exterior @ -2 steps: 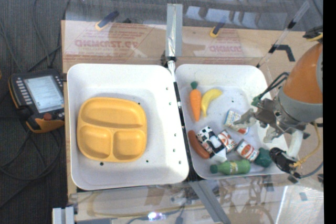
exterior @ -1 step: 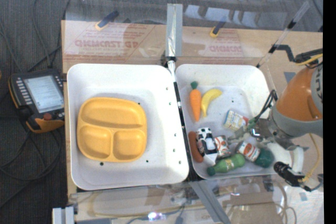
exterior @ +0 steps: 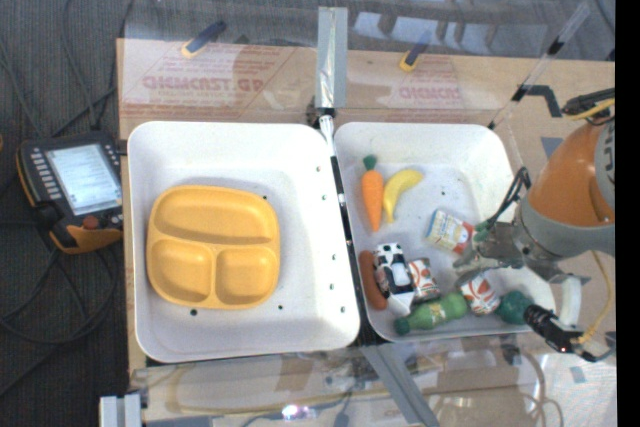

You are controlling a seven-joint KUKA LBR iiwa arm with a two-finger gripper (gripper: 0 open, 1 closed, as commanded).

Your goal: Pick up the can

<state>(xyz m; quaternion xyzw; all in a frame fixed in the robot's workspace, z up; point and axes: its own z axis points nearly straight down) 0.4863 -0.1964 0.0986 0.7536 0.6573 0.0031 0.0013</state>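
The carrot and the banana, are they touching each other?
Cannot tell. In the camera view the carrot and the banana lie side by side in the right bin, so close that neither a gap nor contact shows plainly.

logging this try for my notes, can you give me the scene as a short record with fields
left bin: holds a yellow divided tray
right bin: holds the toy food
upper items: carrot beside banana
middle: small carton
front items: sausage, black and white cow toy, can, green bottle
gripper: over the right bin's right side, near a red and white item
can status: lying in the bin, apart from the gripper
fingers: cannot tell
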